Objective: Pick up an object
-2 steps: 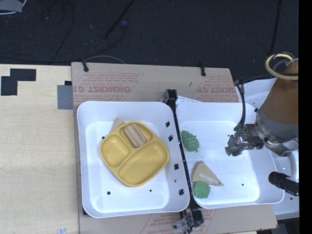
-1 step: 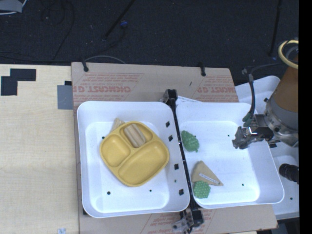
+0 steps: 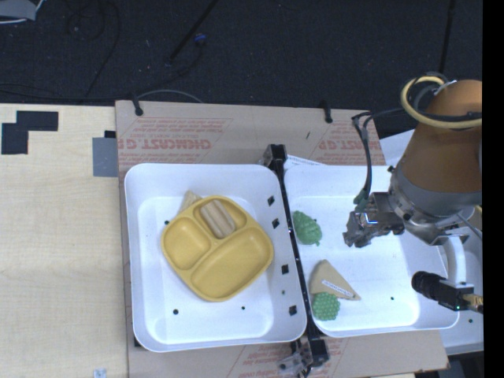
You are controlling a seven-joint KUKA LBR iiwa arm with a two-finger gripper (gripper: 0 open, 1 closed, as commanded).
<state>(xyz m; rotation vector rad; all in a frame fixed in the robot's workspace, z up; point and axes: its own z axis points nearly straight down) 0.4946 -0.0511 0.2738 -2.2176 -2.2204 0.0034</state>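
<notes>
The small knobbly green toy broccoli (image 3: 306, 228) looks light and slightly squashy; pinch its middle. I cannot tell the dark two-finger gripper's (image 3: 361, 231) state.

white bins (image 3: 150, 211) — smooth, glossy plastic. yellow divided plate (image 3: 236, 270) — matt plastic. green pieces (image 3: 306, 228) — rough, knobbly surface. cardboard sheet (image 3: 236, 136) beneath, matt, printed. counter (image 3: 55, 250) pale wood-look, matt.
</notes>
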